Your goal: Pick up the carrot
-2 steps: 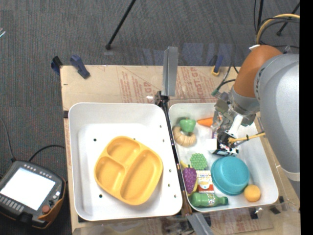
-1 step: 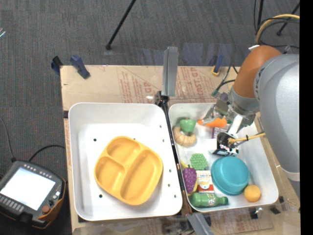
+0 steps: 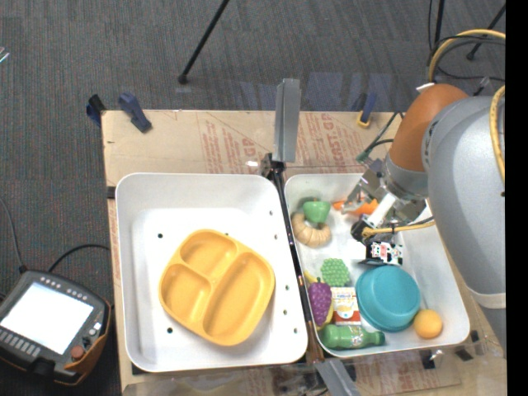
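Toward the upper right of the frame, inside the right bin (image 3: 452, 279), the carrot (image 3: 360, 209) is showing as a thin orange streak lying roughly left to right, sloping slightly. It is sitting right at the gripper (image 3: 376, 214), which is reaching in from the right edge; the carrot's free end is pointing left, toward the green vegetable (image 3: 315, 212). Whether the fingers are spread or pressed onto the carrot, I cannot tell, since the wrist is covering them. Below, a blue bowl (image 3: 388, 297), an orange (image 3: 428, 324), grapes (image 3: 319, 301) and a green bottle (image 3: 351, 337) are crowding the bin. Left of it, a yellow plate (image 3: 217, 285) is lying in the other bin (image 3: 140, 196).
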`<state>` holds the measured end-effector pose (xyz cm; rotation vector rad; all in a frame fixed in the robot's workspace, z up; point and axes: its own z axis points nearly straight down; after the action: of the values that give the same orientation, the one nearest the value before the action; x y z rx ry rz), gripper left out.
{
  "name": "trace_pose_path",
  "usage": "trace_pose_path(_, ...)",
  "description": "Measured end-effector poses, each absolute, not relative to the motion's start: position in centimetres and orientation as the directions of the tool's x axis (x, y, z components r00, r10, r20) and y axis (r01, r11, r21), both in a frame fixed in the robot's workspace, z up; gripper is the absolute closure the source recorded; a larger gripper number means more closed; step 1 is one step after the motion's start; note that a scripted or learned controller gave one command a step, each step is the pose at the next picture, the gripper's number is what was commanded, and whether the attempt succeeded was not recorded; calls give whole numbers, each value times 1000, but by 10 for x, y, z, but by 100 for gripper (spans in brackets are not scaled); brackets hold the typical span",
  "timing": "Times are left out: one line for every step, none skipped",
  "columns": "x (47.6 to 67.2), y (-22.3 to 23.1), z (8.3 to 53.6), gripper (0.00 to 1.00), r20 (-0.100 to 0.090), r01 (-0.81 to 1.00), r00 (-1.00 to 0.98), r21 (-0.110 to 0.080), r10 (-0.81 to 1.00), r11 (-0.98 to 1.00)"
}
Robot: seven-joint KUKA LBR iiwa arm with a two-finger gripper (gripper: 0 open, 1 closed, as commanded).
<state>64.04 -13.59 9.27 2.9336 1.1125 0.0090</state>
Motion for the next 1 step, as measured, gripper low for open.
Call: trace_pose_path(638,-114,88,0,0,489,872,-3,489,-872)
